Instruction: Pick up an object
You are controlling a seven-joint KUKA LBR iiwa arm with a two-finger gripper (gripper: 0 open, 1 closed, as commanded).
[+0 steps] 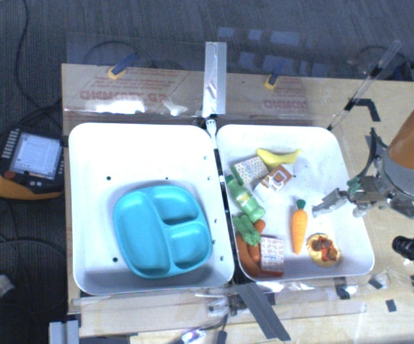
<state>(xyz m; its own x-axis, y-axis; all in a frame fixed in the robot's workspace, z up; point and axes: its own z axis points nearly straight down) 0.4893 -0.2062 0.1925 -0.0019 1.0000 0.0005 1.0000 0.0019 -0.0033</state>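
Note:
The right bin (336, 156) holds several toy foods. A yellow banana (278, 154) lies at the back, with two small patterned boxes (251, 169) (277, 180) just in front of it. A green bottle (245, 199) and a green leafy piece (248, 228) lie along the bin's left wall. An orange carrot (299, 225) lies in the middle. A round pizza-like piece (322, 247) sits at the front right, and another patterned box (272, 253) at the front. My gripper (334, 201) hangs over the right part of this bin, right of the carrot and above the round piece, with nothing visibly in it.
In the left bin (92, 149) lies a blue divided plate (164, 228). A metal divider (214, 70) stands behind the seam between the bins. A handheld device (28, 162) lies on the floor at far left.

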